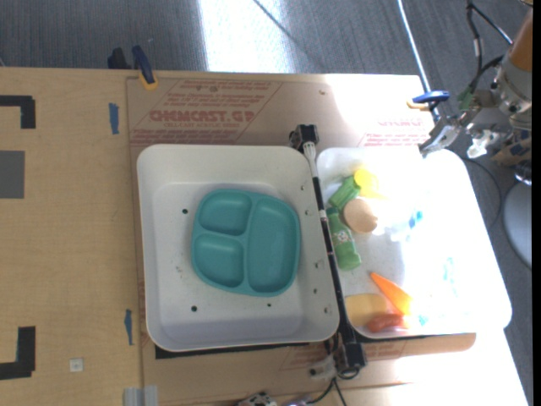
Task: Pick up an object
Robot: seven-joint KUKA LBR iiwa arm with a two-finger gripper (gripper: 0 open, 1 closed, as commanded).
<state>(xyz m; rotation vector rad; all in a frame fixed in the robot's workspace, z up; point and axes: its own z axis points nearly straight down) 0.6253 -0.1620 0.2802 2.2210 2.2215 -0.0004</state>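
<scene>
Carrot [390, 291] — orange, tapered, glossy plastic — lies at five o'clock in the right bin [473, 227]; gripper [439, 138] hovers at one o'clock, grip state unclear.

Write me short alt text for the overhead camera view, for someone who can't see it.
Two shallow white bins sit side by side on a bench: the left bin holds a teal divided plate, and the sunlit right bin holds small toy foods including an orange carrot. The gripper hovers near the right bin's far corner.
</scene>
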